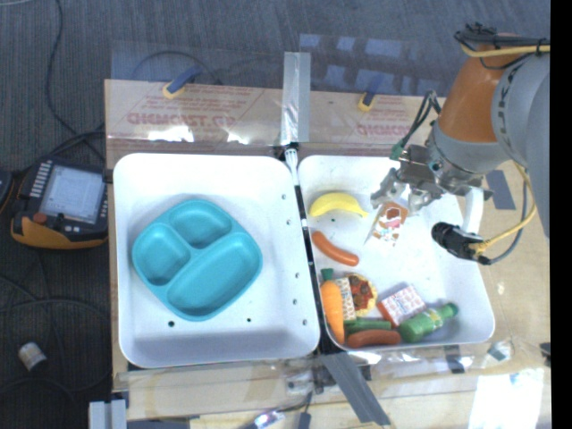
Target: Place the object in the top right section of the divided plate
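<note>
tool: point(404, 192) over the upper part of the right bin point(478, 280), hanging off the grey arm with the orange band point(469, 105) coming in from the right
tool state: fingers spread apart, tips splayed to either side of the carton's top end; grip not confirmed, can't see the carton pinched between them
task item: small white carton with a red/pink print point(390, 222), in the right bin, directly below the tool and at its fingertips; contact vs. a small gap can't be told
carton axis: long axis runs near vertical in the view, tilted slightly, top end toward the tool, bottom end toward lower left
target: blue divided plate point(197, 257) in the left bin point(143, 338), well apart from the carton; three sections, all bare
banana: yellow banana point(337, 206) left of the carton, near the bin's left wall
sausage: red-orange sausage point(336, 251) below the banana, lying diagonally
bottom cluster: carrot point(332, 307), dark snack packet point(359, 294), small red-white box point(401, 303), green bottle point(429, 321) packed along the right bin's lower edge
counter: both bins side by side on it, touching at the middle
</note>
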